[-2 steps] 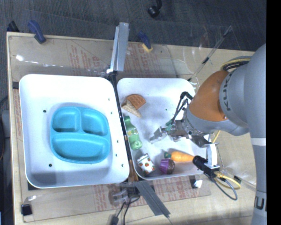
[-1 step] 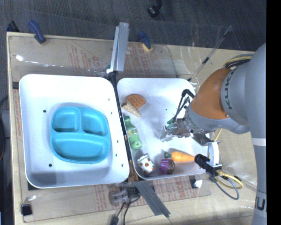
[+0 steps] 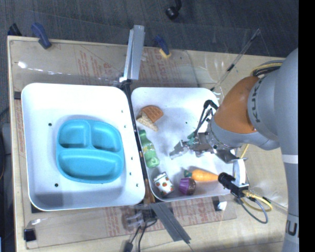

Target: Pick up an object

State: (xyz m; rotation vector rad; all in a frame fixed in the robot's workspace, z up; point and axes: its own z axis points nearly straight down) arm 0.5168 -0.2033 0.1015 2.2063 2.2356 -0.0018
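From my feed above the table (image 3: 68, 219) I see the two white bins side by side. The left bin (image 3: 37, 140) carries a blue divided tray (image 3: 89, 151), lying flat near its middle. The right bin (image 3: 173, 96) has all the loose items, and any of them could be the thing to pick up. A piece of toast (image 3: 149, 115) lies in the far left part of that bin, a green bottle (image 3: 147, 148) lies along the left wall just below it, a small white cup with a printed pattern (image 3: 163, 182) sits near the front left corner, a purple item (image 3: 187, 185) is just beside the cup, and an orange carrot (image 3: 205, 176) lies next to the purple item toward the right, with its green end pointing left. The arm (image 3: 241, 114) comes in from the right, its orange band over the right edge of the bin, and the pincer (image 3: 185, 147) hangs over the middle of the right bin, between the bottle and the carrot and close above the carrot's green end. I see nothing between its fingers, but I cannot tell from this angle whether they stand apart or together. A metal bar (image 3: 134, 51) runs up from where the two bins meet at the far edge.
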